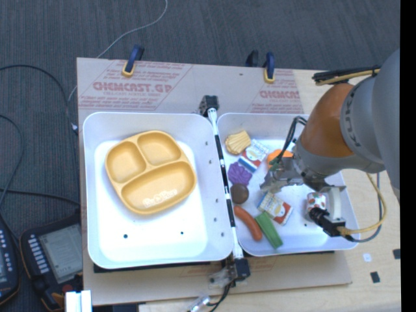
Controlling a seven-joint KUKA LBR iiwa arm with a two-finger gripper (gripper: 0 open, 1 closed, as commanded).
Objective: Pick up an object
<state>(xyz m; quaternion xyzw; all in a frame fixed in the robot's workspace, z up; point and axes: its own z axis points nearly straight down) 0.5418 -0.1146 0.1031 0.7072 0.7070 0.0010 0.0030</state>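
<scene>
Right bin [338, 239] holds toy food: purple grapes [240, 172], brown ball [240, 193], red sausage [247, 222], green stick [268, 231], ridged yellow chip [238, 142], small packets [275, 207]. Gripper [276, 177] sits low over the packets; can't tell jaws' state. Left bin [97, 239] has a divided orange plate [151, 171]. Cardboard-covered tabletop [130, 86], dark carpet floor [65, 18].

We see two smooth white plastic bins [91, 174] on a tabletop [188, 83] faced with pale brown printed paper. In the left bin lies a divided tray [151, 171] of matt yellow-tan plastic. The right bin holds toy food of moulded plastic: a glossy orange-red sausage [247, 222], a green stick [269, 231], a ridged tan cracker [238, 142] and a purple cluster [241, 173]. Dark, rough carpet [273, 18] surrounds the tabletop.
</scene>
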